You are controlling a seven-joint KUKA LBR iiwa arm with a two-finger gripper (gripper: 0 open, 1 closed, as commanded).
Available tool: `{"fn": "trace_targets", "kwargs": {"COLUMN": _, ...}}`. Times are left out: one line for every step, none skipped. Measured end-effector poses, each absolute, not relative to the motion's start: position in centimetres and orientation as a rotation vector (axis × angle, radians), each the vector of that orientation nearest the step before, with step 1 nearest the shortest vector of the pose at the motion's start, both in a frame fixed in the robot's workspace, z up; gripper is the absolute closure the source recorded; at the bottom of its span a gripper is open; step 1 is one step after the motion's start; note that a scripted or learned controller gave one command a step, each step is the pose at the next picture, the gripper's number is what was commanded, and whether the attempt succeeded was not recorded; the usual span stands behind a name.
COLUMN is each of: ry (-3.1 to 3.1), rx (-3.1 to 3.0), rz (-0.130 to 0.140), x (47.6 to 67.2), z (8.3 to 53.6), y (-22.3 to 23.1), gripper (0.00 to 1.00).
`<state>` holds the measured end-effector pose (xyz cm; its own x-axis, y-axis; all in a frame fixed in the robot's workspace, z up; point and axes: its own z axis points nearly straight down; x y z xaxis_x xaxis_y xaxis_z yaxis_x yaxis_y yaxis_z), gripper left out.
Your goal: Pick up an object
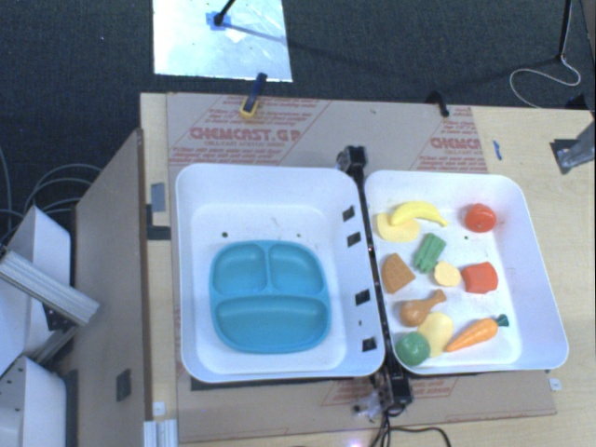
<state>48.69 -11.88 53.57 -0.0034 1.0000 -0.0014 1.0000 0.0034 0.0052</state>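
Carrot beside green ball, lemon.

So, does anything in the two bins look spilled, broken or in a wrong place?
Nothing stands out. The blue divided plate lies flat in the left bin. The toy foods, among them the banana, tomato and carrot, all lie inside the right bin, none over its rim.

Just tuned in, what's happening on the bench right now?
Nothing is being handled yet. The toy food lies untouched in the right bin: banana, tomato, carrot, drumstick and others. The left bin holds a blue divided plate. A grey part of the arm shows at the right edge.
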Motion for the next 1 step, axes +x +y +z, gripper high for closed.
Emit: {"fn": "trace_targets", "kwargs": {"ry": 2.222, "rx": 2.233, "rz": -0.012, "x": 48.53, "z": 37.95, "y": -18.27, "gripper": 0.0}}
